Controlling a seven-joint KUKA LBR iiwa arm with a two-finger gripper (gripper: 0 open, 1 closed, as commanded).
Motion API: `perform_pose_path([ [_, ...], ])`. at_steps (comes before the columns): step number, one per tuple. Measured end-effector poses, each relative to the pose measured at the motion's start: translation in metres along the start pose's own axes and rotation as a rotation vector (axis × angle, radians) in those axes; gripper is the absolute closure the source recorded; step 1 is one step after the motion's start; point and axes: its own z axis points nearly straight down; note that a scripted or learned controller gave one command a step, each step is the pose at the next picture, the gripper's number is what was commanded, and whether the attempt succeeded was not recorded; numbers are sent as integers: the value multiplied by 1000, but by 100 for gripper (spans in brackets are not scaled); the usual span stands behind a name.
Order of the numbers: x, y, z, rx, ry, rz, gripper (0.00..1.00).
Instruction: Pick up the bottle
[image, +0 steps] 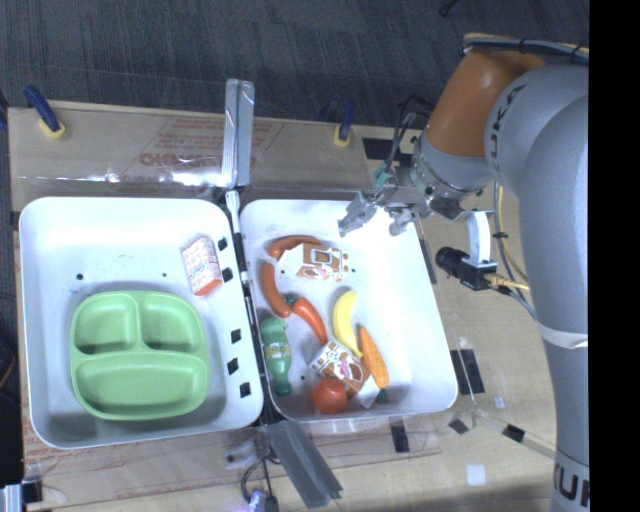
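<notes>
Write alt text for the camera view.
A grey robot arm's open gripper hovers over the top edge of the right bin, which holds a green bottle among toy food. The left bin holds a green tray.

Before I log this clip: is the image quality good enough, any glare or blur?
Camera view: lighting is even and shadows are soft. Glare streaks the clear sheet behind the left bin. The picture is slightly soft. The green bottle is readable, while the gripper over the right bin looks a little blurred.
</notes>
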Motion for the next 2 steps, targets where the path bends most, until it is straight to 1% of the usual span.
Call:
perform_pose_path([
  [1, 36, -76, 17, 0, 0, 25, 0],
  [2, 125, -127, 11, 0, 0, -13, 0],
])
